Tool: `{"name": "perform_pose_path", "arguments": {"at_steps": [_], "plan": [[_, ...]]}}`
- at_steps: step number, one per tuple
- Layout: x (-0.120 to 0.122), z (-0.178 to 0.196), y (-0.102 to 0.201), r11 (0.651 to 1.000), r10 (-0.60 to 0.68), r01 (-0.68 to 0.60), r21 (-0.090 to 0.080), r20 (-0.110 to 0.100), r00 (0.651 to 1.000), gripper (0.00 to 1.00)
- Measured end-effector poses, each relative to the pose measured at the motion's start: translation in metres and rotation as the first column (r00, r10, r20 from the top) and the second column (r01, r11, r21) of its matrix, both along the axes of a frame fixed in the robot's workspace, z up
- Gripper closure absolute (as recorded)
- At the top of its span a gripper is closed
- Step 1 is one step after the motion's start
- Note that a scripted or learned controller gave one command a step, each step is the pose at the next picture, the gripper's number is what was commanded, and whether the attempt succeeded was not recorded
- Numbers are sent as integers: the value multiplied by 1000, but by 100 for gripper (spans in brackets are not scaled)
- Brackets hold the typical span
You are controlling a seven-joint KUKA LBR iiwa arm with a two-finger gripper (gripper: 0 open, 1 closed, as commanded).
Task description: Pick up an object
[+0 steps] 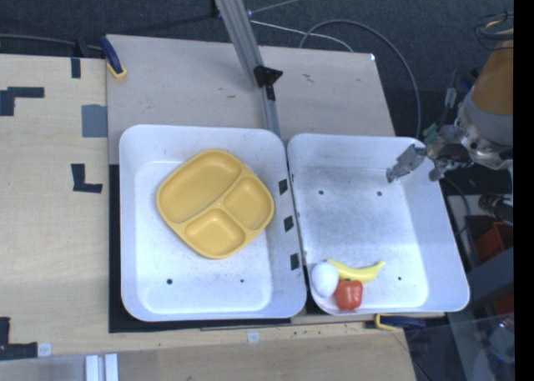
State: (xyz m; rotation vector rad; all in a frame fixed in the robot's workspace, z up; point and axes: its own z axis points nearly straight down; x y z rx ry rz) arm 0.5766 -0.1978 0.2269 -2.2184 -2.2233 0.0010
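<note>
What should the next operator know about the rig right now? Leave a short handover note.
Gripper: above the right bin's upper right edge, fingers apart, holding nothing.
Things: banana, white egg and red pepper clustered at the right bin's near edge. Yellow divided plate lies in the left bin.
Done: nothing picked.
Left: descend on one item, probably in the cluster, grip and lift.

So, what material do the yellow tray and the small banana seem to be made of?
The yellow tray looks like moulded plastic: one even colour, rounded dividers, soft matte sheen. The banana is probably a plastic toy, judging by its uniform bright yellow and smooth surface, though it is too small to be sure.
</note>
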Motion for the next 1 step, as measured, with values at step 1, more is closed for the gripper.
{"name": "perform_pose_path", "arguments": {"at_steps": [1], "plan": [[0, 0, 0, 1000, 0, 0, 0, 0, 1000, 0]]}}
